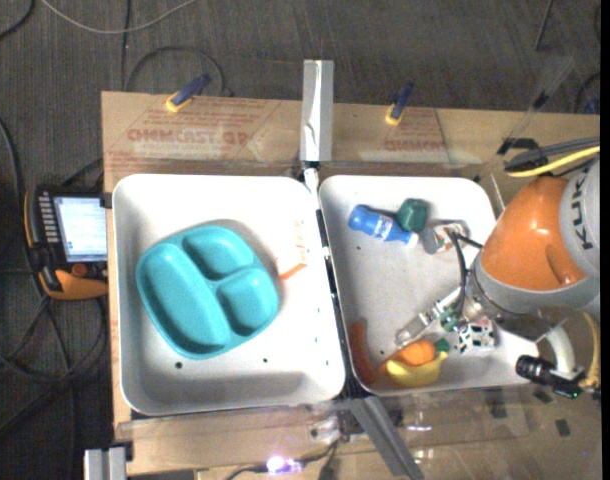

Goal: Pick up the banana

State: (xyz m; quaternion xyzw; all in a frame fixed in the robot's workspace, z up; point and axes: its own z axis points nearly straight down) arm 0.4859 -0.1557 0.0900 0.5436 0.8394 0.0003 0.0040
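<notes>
The yellow banana (415,371) lies against the front wall of the right bin (335,298). A small orange piece (417,353) rests on top of it. My gripper (432,325) is low in that bin, pointing down and to the left, with its tip just above and to the right of the banana. The grey and orange arm (540,253) covers the bin's right side. I see nothing lifted off the bin floor.
A blue bottle (377,224) and a dark green object (414,212) lie at the back of the right bin. An orange-red strip (357,344) lies at its front left. The left bin (135,368) holds a teal divided plate (210,288) and a small orange bit (293,265).
</notes>
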